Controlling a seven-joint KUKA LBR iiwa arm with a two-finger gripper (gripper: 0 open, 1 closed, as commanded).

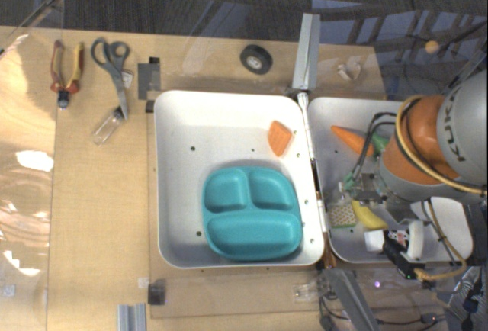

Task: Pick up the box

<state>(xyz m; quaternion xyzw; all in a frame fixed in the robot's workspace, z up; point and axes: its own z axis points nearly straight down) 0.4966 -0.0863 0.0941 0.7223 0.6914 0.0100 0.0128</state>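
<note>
Down inside the right bin (pixel 328 169), the gripper (pixel 361 184) sat low among a small cluster of objects, at the end of the arm (pixel 427 143) that reached in from the far side of it. The grey link and orange band bulked over the wrist, which pointed steeply downward, so the tool end showed as little more than dark hardware and looped cables. Whether the gripper was spread apart or closed could not be told, and nothing could be seen held in it.

Just beside the gripper, on the side nearer the camera and toward the bin's dividing wall, lay a small speckled box (pixel 342 213), flat on the bin floor; I took this for the task's thing, though it was small and hard to read. A yellow piece (pixel 369 216) lay touching or nearly touching it, still closer under the wrist. An orange carrot-shaped item (pixel 349 139) lay beyond the gripper, toward the bin's far wall.

Well away from the gripper, across the divider, the left bin (pixel 179 169) held a teal divided tray (pixel 252 211) and an orange block (pixel 280 137).

By my judgement the step in hand was the approach or the descent onto the box, with no grasp yet shown. The next move would call for centring over the box, clear of the yellow piece, then closing and lifting straight up.
</note>
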